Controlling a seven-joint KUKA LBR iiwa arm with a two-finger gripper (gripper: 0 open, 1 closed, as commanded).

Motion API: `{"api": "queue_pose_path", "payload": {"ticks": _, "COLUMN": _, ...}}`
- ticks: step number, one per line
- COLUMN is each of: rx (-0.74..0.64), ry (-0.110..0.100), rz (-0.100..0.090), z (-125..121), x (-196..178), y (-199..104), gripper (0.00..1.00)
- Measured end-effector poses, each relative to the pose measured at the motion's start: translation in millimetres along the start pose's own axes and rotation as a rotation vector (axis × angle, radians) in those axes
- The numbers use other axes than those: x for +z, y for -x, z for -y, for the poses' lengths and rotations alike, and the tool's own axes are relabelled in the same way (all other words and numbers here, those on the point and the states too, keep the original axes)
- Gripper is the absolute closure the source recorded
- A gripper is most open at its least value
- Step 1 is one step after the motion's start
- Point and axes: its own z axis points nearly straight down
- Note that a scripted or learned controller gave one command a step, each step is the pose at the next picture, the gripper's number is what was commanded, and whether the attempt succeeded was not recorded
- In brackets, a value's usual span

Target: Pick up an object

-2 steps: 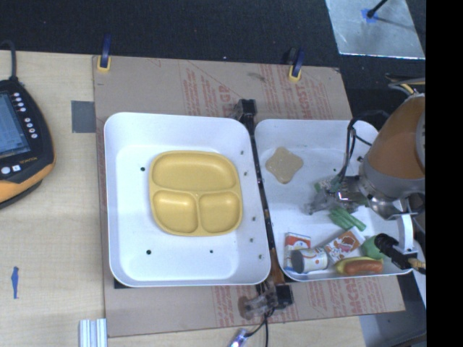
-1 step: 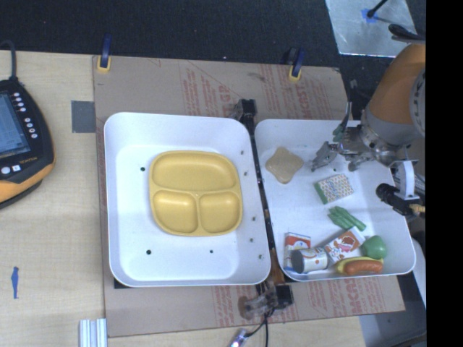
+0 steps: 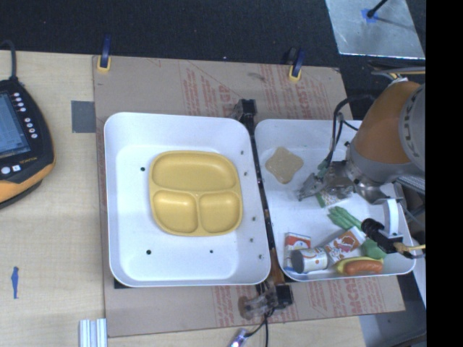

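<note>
Toy heap (image 3: 329,254): I see it at the right bin's (image 3: 278,132) near edge
Green piece (image 3: 345,217): just nearer than my pincer, apart from it
Pincer (image 3: 312,189): fingers spread, nothing between them
Tan sponge (image 3: 283,165): beyond, left of pincer
Left bin (image 3: 123,194): holds yellow tray (image 3: 195,192)

We see even, bright overhead light. Left of the gripper (image 3: 312,188) the white bin (image 3: 119,194) glares slightly, washing out its rim. Shadows beneath the gripper are soft and short. Focus is mildly soft throughout.
</note>
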Motion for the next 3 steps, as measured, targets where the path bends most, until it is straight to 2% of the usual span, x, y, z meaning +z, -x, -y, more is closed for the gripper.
{"api": "queue_pose_path", "payload": {"ticks": 1, "rx": -0.001, "ry": -0.008, "rz": -0.004, "z": 37, "x": 3, "y": 30, "gripper": 0.0}}
{"api": "queue_pose_path", "payload": {"ticks": 2, "rx": -0.005, "ry": -0.01, "rz": -0.004, "z": 37, "x": -7, "y": 30, "gripper": 1.0}}
{"api": "queue_pose_path", "payload": {"ticks": 3, "rx": 0.0, "ry": -0.007, "rz": -0.005, "z": 29, "x": -104, "y": 59, "gripper": 1.0}}
